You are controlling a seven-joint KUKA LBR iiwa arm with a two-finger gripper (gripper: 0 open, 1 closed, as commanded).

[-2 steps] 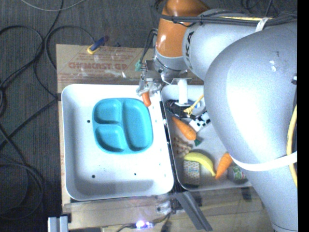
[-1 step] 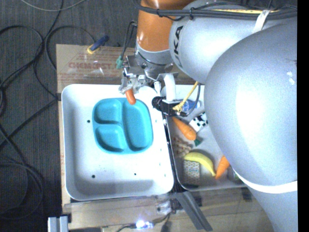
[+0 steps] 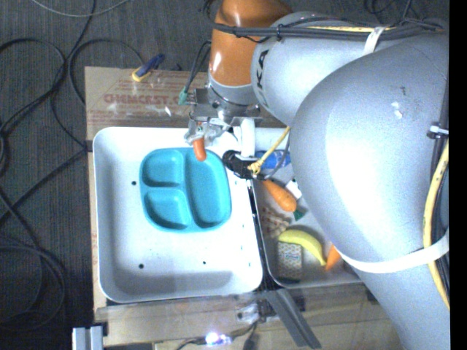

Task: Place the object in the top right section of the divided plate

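Up near the top of the left bin, just over the far edge of the blue plate: the gripper. Closed on a small orange thing, a bit like a tiny carrot. Pinched at its top end between the two fingers and hanging down. Low end right at the plate's top rim, at the big part on the right, close to the dividing wall. Hard to tell whether touching the plate or just above it.

Plate lying flat on the white floor of the left bin, nearer the top than the bottom. Three parts in it: two small ones on the left, one big one on the right.

Behind the gripper, the big grey arm with its orange band, reaching in from the right and covering much of the right bin.

In the right bin, peeking out from under the arm: a bigger carrot, a yellow banana lower down, and a small box just beside the banana.

Past the bins at the top, brown cardboard with a little blue and yellow thing on it.
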